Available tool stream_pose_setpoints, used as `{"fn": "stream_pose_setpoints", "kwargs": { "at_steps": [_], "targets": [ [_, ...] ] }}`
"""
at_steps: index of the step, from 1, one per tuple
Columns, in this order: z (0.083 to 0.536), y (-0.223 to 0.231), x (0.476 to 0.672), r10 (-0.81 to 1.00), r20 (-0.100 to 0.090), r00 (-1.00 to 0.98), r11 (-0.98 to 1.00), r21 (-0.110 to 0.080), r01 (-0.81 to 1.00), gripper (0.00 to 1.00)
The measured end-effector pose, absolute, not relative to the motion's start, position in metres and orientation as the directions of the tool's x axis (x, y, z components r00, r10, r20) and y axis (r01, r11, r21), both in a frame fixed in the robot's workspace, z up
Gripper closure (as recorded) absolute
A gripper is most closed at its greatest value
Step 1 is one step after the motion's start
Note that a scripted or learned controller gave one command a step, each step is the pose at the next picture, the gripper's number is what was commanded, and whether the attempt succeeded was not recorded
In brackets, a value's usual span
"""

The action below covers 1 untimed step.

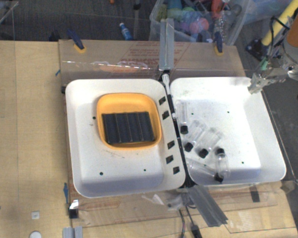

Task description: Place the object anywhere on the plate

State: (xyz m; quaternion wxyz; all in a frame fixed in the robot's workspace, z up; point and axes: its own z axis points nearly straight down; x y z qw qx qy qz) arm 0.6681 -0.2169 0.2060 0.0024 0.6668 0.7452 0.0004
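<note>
Wooden bench fills the view, cut off at left & bottom edges. Two white bins sit on it side by side, touching along the centre seam: left bin at 9 o'clock, right bin at 3 o'clock. A row of small black tabs runs down the seam.

Orange plate sits in the left bin, toward its 12 o'clock side, w/ bare white floor all round it. Black ribbed slab lies flat on the plate, inside the rim, covering most of the plate's floor; its material is hard to make out.

Arm enters at 2 o'clock, mostly cut off by the right edge. Gripper hangs over the right bin's 1 o'clock corner, well apart from plate & slab. It's small, pale & blurred against the white bin, so can't tell the claw's state, nor whether anything is in it.

Clear plastic pieces w/ black caps lie jumbled on the right bin's floor near the seam, around 5 o'clock. See-through bodies blend into the white, so count & outlines are unclear.

Clear tub of coloured items sits beyond the bench at 12–1 o'clock, top cut off.
</note>
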Motion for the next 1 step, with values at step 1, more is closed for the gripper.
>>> {"fn": "stream_pose_setpoints", "kwargs": {
  "at_steps": [1],
  "targets": [
    [0.2502,-0.2211,0.6684,0.969,-0.005,-0.247,0.247,0.005,0.969,1.00]
  ]
}}
